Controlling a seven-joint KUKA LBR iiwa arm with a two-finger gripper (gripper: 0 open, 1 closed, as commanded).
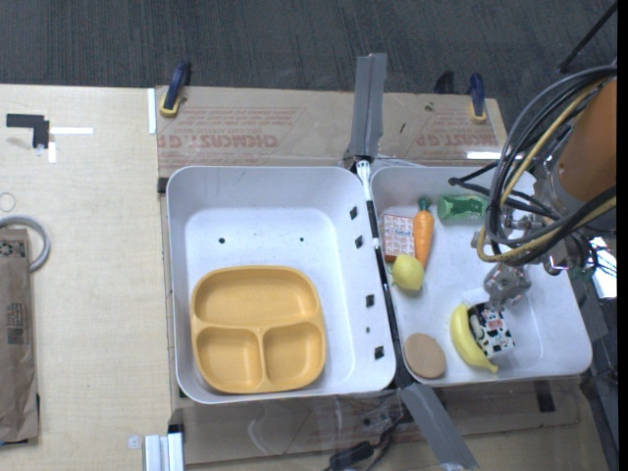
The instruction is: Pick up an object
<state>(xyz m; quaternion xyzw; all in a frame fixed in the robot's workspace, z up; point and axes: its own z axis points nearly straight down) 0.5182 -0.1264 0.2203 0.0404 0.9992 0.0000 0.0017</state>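
In the right bin (pixel 549 356) lie a banana (pixel 465 340), a small black-and-white patterned object (pixel 493 332), a round brown disc (pixel 425 355), a lemon (pixel 408 274), a carrot (pixel 423 235), a small pink-and-white box (pixel 397 235) and a green item (pixel 459 206). The arm comes in from the right under a bundle of cables. Its gripper (pixel 503 289) hangs over the right bin, just above the patterned object and the banana's upper end. No object can be seen held in it.
The left bin (pixel 196 214) holds a yellow divided tray (pixel 258 327). A grey divider (pixel 370 106) runs between the bins at the back. Cardboard lies behind the bins, and a brown paper bag (pixel 15 337) rests on the bench at far left.
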